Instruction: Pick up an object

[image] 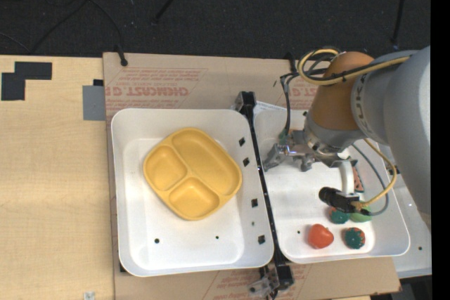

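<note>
Across the two white bins, largest first:
- arm (365, 98); grey, over the right bin (295, 221)
- yellow divided plate (192, 172); lies in the left bin (133, 221)
- gripper (299, 154); finger state cannot be told; nothing seen held
- red object (320, 236), teal object (354, 238); unpicked, near corner; task judged not yet done

One fixed camera looks down aslant on both bins (133, 151)

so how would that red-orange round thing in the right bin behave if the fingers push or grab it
The red-orange object looks rounded and smooth, so a push would probably roll it across the right bin. It seems small and likely light. Its curved sides could slip out of a pinch unless gripped centrally.
</note>
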{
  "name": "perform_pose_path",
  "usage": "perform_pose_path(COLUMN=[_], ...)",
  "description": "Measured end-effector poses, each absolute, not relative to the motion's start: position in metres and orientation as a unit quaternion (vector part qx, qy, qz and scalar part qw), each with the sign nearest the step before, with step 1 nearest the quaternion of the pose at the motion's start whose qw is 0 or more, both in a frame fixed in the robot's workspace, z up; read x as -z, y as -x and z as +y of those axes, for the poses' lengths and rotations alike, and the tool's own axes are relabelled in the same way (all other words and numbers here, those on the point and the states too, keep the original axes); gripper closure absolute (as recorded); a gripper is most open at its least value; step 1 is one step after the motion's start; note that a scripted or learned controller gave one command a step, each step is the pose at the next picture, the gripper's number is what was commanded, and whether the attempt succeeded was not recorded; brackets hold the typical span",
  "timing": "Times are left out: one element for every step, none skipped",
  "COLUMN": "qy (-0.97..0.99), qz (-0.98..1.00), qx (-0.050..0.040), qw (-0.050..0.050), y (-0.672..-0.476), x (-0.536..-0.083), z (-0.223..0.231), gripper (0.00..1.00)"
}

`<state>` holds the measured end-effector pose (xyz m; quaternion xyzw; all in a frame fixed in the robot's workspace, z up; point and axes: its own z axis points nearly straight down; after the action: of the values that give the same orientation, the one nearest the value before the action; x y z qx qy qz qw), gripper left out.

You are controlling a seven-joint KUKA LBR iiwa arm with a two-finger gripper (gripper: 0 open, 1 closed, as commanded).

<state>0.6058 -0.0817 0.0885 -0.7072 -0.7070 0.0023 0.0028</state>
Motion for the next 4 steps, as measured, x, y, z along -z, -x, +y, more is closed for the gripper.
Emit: perform_pose_path(qy=[0.709,0.709,0.707,0.707], qz=[-0.706,-0.706,-0.707,-0.707], qx=[-0.0018,0.0002,0.0007,0.0005], qw=[0.003,0.000,-0.001,-0.001], y=[-0.606,-0.612,-0.618,-0.619], x=[-0.101,-0.149,-0.210,-0.252], z=[-0.083,-0.091,-0.093,-0.094], gripper=[1.00,1.00,1.00,1.00])
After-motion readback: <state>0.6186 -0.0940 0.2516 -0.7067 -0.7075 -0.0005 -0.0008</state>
